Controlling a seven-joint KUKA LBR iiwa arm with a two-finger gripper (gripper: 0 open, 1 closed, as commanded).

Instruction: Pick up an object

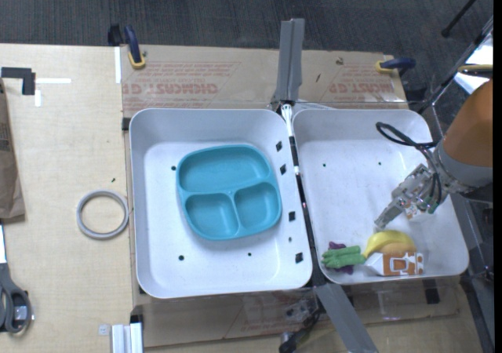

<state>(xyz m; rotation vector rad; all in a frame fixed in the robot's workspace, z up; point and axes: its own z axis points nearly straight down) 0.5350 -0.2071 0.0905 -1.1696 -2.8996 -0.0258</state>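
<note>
my claw (392,216) hung low in the right bin (345,157), reaching in from the right with the orange band behind it. whether it was spread or pressed together, i couldn't tell; the tips blurred into one pale streak against the white floor. nothing was pinched that i could see.

writing first: the cardboard sheet (188,77) beyond the bins carried red print, upside down from here, too faint to read for certain. the small orange-and-white carton (398,264) had a white mark on its face, unreadable.

the things to pick lay bunched in the right bin's near corner: a yellow banana (389,241) just under my claw tip, touching the carton, and a green-and-purple toy vegetable (342,256) just beside them on the left.

room: the right bin's floor was bare toward the far wall and the divider (291,69) side, while the cluster crowded the near rim. the left bin (149,210) held a blue three-part plate (229,191), with white floor around it. a grey ring (103,213) lay on the bench (55,147), well apart.
</note>
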